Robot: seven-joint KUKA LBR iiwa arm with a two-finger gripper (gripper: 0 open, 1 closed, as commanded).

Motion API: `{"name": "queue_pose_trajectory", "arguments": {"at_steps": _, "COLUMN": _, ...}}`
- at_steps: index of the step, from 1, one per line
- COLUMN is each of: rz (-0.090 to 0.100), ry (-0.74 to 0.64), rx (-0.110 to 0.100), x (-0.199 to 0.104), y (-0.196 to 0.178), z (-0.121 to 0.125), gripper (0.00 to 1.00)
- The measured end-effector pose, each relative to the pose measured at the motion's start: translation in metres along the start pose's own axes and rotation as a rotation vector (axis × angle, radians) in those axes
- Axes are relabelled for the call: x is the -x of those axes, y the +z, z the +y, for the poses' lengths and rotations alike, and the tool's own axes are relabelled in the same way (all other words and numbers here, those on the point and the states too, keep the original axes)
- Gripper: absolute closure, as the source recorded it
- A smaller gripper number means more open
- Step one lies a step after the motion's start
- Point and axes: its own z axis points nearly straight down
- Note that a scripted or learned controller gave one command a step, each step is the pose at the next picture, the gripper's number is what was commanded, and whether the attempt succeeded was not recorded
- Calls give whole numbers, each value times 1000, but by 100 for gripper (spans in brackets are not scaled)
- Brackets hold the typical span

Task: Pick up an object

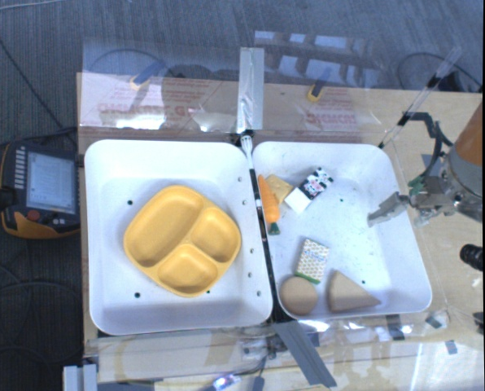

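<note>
- The end effector [389, 210] hangs over the right bin's [389, 296] right edge; whether it is wide or narrow cannot be told.
- The egg [299, 294] and cone [348, 292] lie along that bin's near edge, a patterned block [312, 258] just behind them.
- The carrot [267, 202] lies along the divider.
- The yellow tray [182, 238] fills the left bin [104, 300], likely too broad to grasp.

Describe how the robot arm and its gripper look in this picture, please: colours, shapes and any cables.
At the right edge, the arm shows an orange patch above a grey wrist. The gripper is a grey metal assembly with small green and dark parts near its base; a slim grey finger points left over the right bin. Thin dark cables loop above it.
</note>
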Motion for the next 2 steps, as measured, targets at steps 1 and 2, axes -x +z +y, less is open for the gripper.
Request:
{"name": "queue_pose_trajectory", "arguments": {"at_steps": 1, "rz": 0, "ry": 156, "rx": -2, "x": -39, "y": -14, "z": -34, "gripper": 0}}
{"name": "queue_pose_trajectory", "arguments": {"at_steps": 2, "rz": 0, "ry": 183, "rx": -3, "x": -90, "y": 80, "z": -35, "gripper": 0}}
